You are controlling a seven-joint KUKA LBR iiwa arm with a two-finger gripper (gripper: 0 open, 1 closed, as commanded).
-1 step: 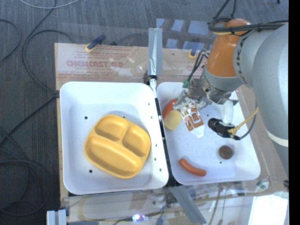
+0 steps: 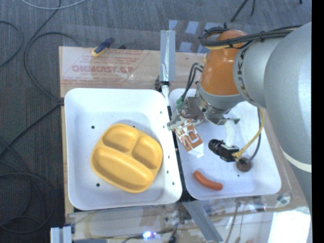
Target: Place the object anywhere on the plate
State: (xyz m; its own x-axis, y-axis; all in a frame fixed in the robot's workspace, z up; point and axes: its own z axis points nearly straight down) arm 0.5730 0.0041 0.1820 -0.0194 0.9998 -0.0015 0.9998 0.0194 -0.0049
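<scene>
While two white bins sit side by side on the surface, the left bin [image 2: 76, 135] holds one yellow sectioned plate [image 2: 127, 157]. One end effector [image 2: 188, 116] grips one orange-and-white packet [image 2: 190, 138] between its fingers at the right bin's [image 2: 263, 181] left edge. That bin also holds one sausage [image 2: 208, 180].

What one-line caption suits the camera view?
Gripper over right bin by packet; yellow plate in left bin.

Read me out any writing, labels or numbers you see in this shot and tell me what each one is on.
Red printed lettering on the cardboard sheet behind the left bin: too blurred and faint to read for certain.
Orange and white wrapper under the end effector, in the right bin: has printing, too small to read.
Nothing else carries text.
</scene>
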